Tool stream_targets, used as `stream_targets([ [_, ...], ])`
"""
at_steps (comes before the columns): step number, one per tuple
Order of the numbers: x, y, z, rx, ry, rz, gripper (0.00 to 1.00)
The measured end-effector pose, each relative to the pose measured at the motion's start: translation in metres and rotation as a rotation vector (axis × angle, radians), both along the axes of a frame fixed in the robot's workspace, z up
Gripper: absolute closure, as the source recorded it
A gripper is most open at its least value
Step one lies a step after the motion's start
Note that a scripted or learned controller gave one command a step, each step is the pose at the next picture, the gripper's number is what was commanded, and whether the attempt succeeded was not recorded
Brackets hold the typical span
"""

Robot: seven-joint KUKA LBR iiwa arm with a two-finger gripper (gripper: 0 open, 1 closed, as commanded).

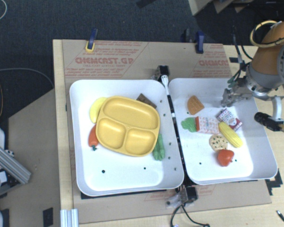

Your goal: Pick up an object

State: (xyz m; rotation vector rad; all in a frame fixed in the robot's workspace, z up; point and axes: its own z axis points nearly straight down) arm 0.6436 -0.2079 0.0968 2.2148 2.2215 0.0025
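My gripper hangs low over the far right part of the right bin, just above a small red and white box; nothing shows in its grasp. In that bin lie an orange wedge, a green and red vegetable, a pale pink packet, a yellow corn cob, a cookie and a red tomato.
The left bin holds a yellow divided tray, with a yellow piece, a red pepper, a green item and a brown piece around it. The grey arm reaches in from the right.
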Motion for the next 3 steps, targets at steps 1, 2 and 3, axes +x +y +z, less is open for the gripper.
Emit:
stream_targets([
  [1, 0.006, 0.006, 0.062, -0.001, -0.004, -0.001, 1.0],
  [2, 0.0, 0.0, 0.121, -0.001, -0.002, -0.004, 1.0],
  [3, 0.001, 0.0, 0.129, 0.0, 0.0, -0.003, 1.0],
])
